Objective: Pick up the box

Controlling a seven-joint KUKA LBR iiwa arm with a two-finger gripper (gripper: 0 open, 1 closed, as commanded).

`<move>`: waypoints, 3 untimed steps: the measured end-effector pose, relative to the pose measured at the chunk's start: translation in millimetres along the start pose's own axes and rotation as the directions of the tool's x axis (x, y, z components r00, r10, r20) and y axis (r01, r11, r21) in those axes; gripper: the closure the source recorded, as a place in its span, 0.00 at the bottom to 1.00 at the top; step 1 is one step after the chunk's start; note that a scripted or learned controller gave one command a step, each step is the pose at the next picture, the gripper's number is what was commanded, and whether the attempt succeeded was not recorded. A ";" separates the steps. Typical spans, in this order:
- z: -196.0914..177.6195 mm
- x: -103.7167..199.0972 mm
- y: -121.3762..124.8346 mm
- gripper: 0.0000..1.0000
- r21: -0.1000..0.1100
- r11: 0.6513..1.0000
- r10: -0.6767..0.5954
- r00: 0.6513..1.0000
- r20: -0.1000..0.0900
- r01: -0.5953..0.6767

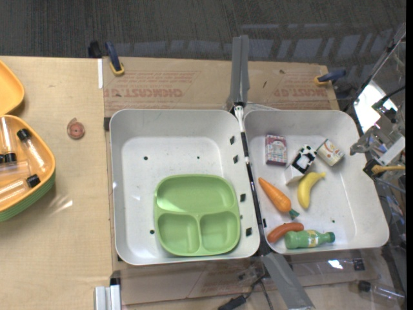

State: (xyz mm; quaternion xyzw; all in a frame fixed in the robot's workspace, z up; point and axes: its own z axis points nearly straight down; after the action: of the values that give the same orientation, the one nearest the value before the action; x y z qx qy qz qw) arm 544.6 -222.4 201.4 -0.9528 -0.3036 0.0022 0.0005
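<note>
Lying flat in right bin (361, 228), box (276, 150) sits beside carrot (275, 195); gripper (377, 148) hangs at bin's right rim, jaws' state indiscernible.

The scene is being viewed by a single camera fixed above the counter (58, 237), and it is being looked down on at a slant rather than straight from overhead. The two white bins are being kept near the middle of the frame: the left bin (129, 173) and the right bin (361, 218), which are being seen whole, rims included. Beyond the bins, a strip of cardboard (193, 86) and then dark carpet (193, 11) are being taken in along the top edge. Left of the left bin, a broad stretch of counter is being included. The view is being held at middling range, so small items are being shown coarsely.
</note>
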 end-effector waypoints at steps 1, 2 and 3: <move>-17.4 51.7 -75.7 0.00 0.001 0.987 0.162 0.987 0.001 -0.162; -37.6 109.4 -113.8 0.00 -0.001 0.995 0.102 0.995 0.001 -0.102; -8.8 102.0 -118.0 0.00 0.002 0.949 -0.316 0.949 0.001 0.316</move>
State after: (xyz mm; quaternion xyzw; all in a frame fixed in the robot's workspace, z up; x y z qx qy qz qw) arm 559.5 -67.1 210.1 -0.8919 -0.4522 0.0030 0.0014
